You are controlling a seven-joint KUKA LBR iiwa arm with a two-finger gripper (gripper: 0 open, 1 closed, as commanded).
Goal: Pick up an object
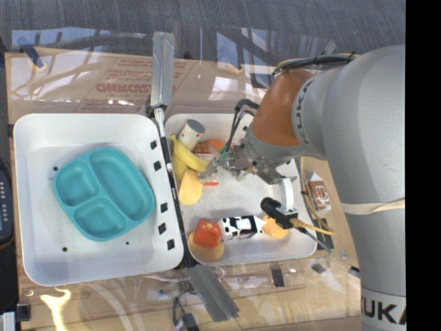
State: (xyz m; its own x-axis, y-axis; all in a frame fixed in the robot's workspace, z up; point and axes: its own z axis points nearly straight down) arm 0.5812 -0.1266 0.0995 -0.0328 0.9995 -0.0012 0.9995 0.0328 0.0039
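Observation:
The right bin [238, 197] holds several items. A yellow banana [186, 158] lies along its left wall, with a pale yellow fruit [191, 188] just below it. A small grey-and-white cup [191, 129] stands in the far left corner, next to an orange piece [215, 145]. At the near edge sit a red tomato [207, 233] in a tan bowl, a black-and-white cow-patterned block [240, 227] and an orange wedge [275, 230]. My gripper [222, 160] hangs low over the bin's left half, right beside the banana's end and above a small red-and-white item [210, 181].
The left bin [41, 240] holds a teal divided plate [103, 193]. A grey bar [162, 74] runs along the wall between the bins. A small printed packet [318, 193] lies outside the right bin's right wall. My arm covers the right bin's far right part.

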